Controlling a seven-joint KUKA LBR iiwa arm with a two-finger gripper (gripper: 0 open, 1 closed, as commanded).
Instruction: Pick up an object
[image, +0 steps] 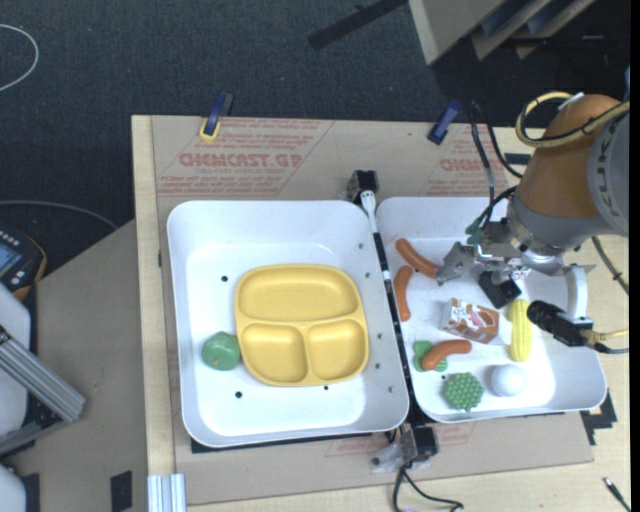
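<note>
Two bins | gripper hovering over right bin, fingers unclear | sausage looking light, smooth, slippery; grip mid-length

tray in left bin, corn in right bin

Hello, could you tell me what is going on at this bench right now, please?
A KUKA arm reaches in from the right, its gripper low over the right bin, above the toy food there. Nothing shows between its jaws. Near it lie two sausages, a small printed packet, a corn cob, a white ball and a green broccoli-like piece. The left bin holds a yellow divided plate with a green ball beside it.
</note>
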